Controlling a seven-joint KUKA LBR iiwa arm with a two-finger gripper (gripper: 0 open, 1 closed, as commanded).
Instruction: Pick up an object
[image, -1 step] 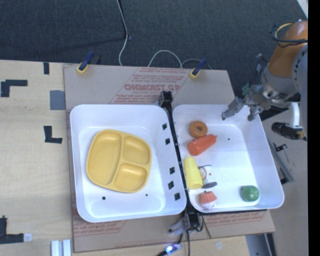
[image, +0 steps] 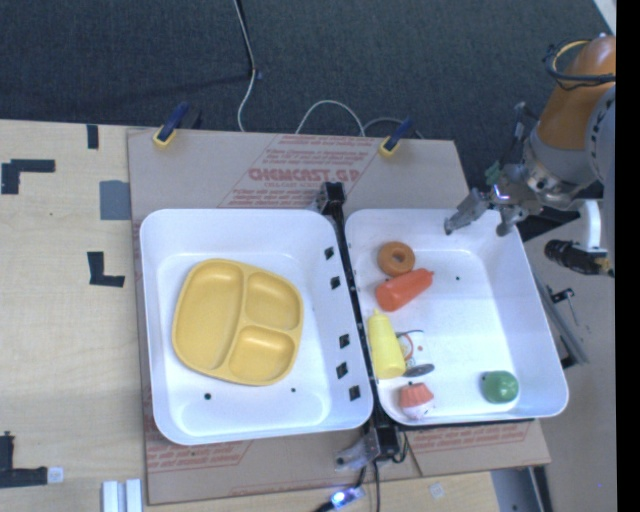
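The right bin (image: 520, 290) holds a brown doughnut (image: 396, 258), an orange carrot (image: 404, 289), a yellow bottle-shaped piece (image: 384, 344), a small red-and-white object (image: 416, 397) and a green round object (image: 499, 386). My gripper (image: 482, 218) hovers above the bin's far right corner, open, its two fingers spread with nothing between them. It is well apart from all the objects.
The left bin (image: 160, 250) holds a yellow divided plate (image: 238, 321). Both bins rest on a cardboard sheet (image: 300, 170) fixed with yellow-and-blue clamps (image: 170, 124). A cable loops behind the bins. The arm (image: 575, 90) comes in from the upper right.
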